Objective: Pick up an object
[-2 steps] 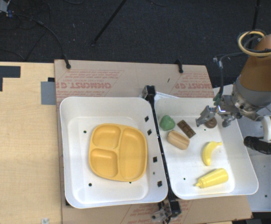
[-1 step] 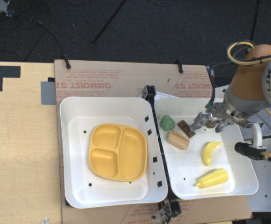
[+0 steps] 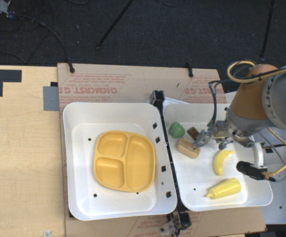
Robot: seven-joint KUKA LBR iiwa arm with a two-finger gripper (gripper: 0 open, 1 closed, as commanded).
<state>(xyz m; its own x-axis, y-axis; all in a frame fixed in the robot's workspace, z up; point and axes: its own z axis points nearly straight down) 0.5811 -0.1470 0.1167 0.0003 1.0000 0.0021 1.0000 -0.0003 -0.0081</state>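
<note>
Your gripper [image 3: 202, 141] hangs low beside tan wooden block [image 3: 188, 148], placed for grab; finger state: cannot tell.

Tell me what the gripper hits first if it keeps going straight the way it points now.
Probably the tan wooden block: the gripper points left toward it from close by. The round green ball lies just beyond. Height above the block is unclear from this one view.
</note>
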